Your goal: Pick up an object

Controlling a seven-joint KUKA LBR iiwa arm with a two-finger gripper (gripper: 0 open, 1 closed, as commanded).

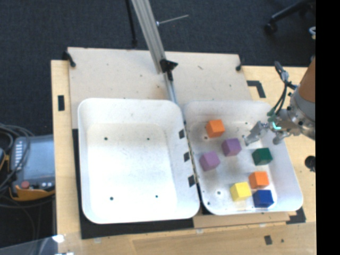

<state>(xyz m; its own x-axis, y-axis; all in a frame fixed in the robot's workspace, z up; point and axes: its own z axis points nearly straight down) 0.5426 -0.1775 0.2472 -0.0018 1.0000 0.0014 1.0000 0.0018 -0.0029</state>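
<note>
The right bin holds several small blocks. An orange block lies near its back, two purple blocks sit in the middle, and a green block lies toward the right. A yellow block, a second orange block and a blue block cluster at the front right. My gripper hangs over the right part of this bin, just above and behind the green block, with its two fingers spread apart and nothing between them.
The left bin sits beside the right one, with a dark divider strip between them. A slanted aluminium rail rises from the bench behind the bins. A teach pendant lies off the bench at the left.
</note>
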